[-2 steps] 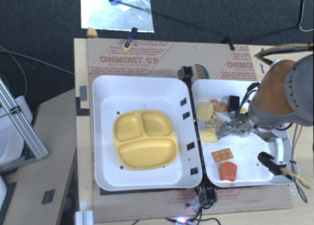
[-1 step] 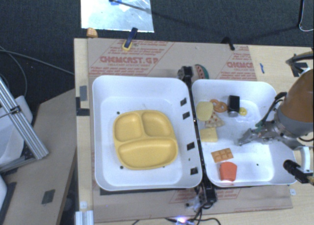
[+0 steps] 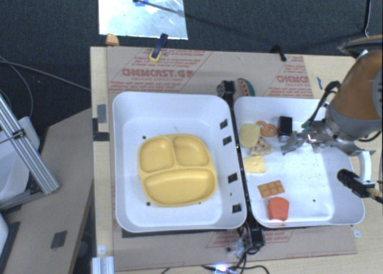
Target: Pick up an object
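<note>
Counter (image 3: pixel 197 66) carried two white bins; left bin (image 3: pixel 125 147) held a yellow divided tray (image 3: pixel 177 169). Right bin (image 3: pixel 335 207) held food pieces: red block (image 3: pixel 277 208), orange waffle (image 3: pixel 270 188), yellow cheese square (image 3: pixel 254 164). End effector (image 3: pixel 291 145) sat low, just beside the cheese; opening unclear. Step judged: approach. Next: descend onto one piece, close.

There were 2 white bins: the left bin (image 3: pixel 128 117) and the right bin (image 3: pixel 335 204). The left bin held 1 yellow tray (image 3: pixel 177 169) with 3 sections. The right bin held 1 red block (image 3: pixel 278 208), 1 orange waffle (image 3: pixel 270 189), 1 yellow cheese slice (image 3: pixel 254 164), 1 pretzel (image 3: pixel 267 128) and 1 black block (image 3: pixel 285 125).
</note>
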You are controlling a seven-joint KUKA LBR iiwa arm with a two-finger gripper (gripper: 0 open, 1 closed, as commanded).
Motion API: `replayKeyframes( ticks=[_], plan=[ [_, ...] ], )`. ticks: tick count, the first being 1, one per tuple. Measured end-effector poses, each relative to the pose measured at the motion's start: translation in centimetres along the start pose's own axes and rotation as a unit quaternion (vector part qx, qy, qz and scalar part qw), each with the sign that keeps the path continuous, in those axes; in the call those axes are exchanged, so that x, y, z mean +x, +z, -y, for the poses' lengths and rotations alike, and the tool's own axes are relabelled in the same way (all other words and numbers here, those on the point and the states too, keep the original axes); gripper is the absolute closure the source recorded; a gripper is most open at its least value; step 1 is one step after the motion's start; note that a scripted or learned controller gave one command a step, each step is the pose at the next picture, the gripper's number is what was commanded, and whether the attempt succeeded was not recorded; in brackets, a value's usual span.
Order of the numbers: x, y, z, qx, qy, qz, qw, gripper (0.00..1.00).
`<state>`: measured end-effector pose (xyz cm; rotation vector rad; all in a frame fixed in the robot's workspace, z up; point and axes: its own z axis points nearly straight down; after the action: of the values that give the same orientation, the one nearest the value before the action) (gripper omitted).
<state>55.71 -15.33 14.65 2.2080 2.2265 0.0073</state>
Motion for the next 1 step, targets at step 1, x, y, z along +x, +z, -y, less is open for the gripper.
replayKeyframes(
  ticks=[1],
  plan=[
    [-2.19, 5.55, 5.76, 0.007, 0.006, -0.001, 1.0, 0.0]
  ],
)
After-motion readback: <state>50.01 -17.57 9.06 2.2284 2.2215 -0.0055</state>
